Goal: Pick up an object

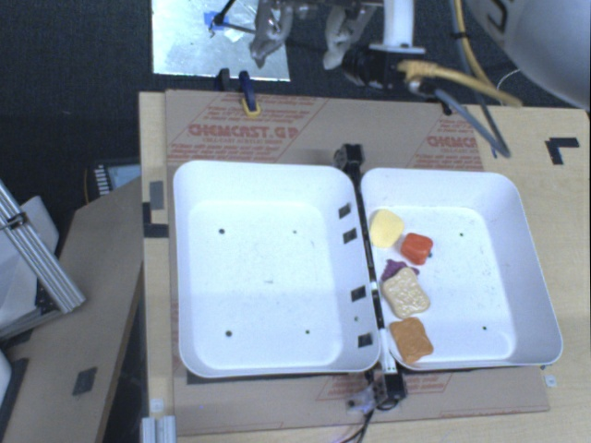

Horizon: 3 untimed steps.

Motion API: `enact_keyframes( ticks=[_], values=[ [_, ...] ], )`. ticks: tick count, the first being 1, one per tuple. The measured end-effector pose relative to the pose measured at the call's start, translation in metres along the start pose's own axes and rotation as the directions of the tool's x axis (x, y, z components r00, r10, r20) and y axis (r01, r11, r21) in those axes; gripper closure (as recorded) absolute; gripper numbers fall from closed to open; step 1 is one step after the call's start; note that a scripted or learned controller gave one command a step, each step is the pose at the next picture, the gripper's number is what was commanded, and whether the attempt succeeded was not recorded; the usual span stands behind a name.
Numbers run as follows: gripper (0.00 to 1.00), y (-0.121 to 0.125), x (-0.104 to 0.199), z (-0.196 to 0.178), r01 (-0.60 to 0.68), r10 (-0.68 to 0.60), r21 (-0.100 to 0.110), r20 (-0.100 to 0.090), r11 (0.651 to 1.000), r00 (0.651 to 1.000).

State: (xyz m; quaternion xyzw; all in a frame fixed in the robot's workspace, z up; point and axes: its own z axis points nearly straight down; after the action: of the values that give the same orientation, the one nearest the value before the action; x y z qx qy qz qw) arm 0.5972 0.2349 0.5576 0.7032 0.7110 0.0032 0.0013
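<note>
Right bin (517, 247): white and shallow, on the right half of the desk; five small things lie in a loose column along its left wall.
Yellow piece (386, 228): nearest the bin's far left corner, pale yellow and rounded.
Red piece (416, 246): just beside the yellow piece, on its right and a little nearer the front.
Purple piece (395, 269): small, below the red piece, partly tucked under the far end of the cracker.
Cracker (405, 293): pale, speckled, squarish, lying flat, its near end touching or nearly touching the brown piece.
Brown piece (411, 339): orange-brown, flat, closest to the bin's front left corner.
Left bin (194, 247): white, the same shallow shape, on the left half of the desk, sharing a black-clipped seam with the right bin.
Gripper (305, 35): high above the desk's far edge, well apart from both bins; the fingers hang spread with nothing between them.
Desk (277, 127): brown board printed with red lettering, under both bins; a blue and yellow clamp (247, 93) sits on its far edge.
Room: dark carpet floor, a shiny metal sheet (199, 26) beyond the far edge, yellow cables (462, 77) at the far right corner, an aluminium rail (32, 247) off the left edge.
</note>
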Motion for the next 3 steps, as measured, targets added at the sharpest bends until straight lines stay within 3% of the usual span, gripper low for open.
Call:
enact_keyframes(
  ticks=[1,2,3],
  values=[
    [1.0,0.0,0.0,-0.011,0.003,-0.003,-0.003,-0.001,1.0,1.0],
    [0.0,0.0,0.0,-0.011,0.003,-0.003,-0.002,-0.001,1.0,1.0],
    [1.0,0.0,0.001,-0.023,0.006,-0.006,-0.005,-0.002,1.0,1.0]
  ],
)
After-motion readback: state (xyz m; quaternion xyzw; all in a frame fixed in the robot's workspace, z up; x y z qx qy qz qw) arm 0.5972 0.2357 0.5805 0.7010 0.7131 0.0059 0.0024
